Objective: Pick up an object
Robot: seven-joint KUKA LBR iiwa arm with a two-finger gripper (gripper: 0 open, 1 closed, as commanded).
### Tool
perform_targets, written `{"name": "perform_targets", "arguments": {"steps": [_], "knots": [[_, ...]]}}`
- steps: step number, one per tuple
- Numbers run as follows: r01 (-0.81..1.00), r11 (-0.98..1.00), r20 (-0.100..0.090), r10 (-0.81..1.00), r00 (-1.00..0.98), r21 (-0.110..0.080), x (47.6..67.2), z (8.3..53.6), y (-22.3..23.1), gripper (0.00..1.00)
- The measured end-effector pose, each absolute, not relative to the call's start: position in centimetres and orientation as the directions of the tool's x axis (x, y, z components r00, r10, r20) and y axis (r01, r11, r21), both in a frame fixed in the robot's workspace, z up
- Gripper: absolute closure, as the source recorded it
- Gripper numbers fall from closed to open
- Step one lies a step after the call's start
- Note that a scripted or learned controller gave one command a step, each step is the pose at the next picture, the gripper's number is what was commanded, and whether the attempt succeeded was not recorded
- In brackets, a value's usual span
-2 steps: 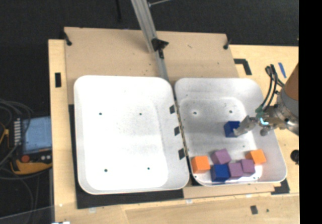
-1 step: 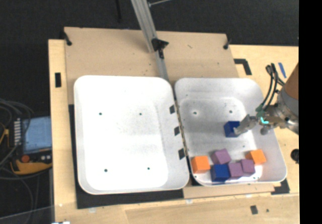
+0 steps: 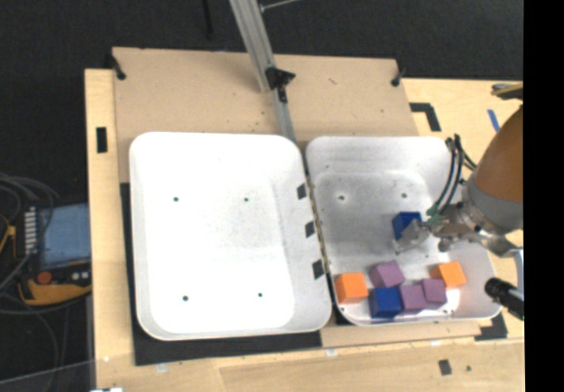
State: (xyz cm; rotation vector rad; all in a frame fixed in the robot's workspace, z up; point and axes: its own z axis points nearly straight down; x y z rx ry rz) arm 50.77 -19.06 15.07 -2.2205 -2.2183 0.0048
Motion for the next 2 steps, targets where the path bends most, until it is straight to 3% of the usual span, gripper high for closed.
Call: {"name": "perform_targets", "arguments": {"steps": [1, 2], "knots": [[1.0, -0.001, -0.002, 1.0, 0.001, -0.001, 50.8, 9.9, -19.2, 0.0], [1.0, -0.009, -0.002, 1.0, 0.009, 0.007, 51.0, 11.2, -19.3, 1.0]]}}
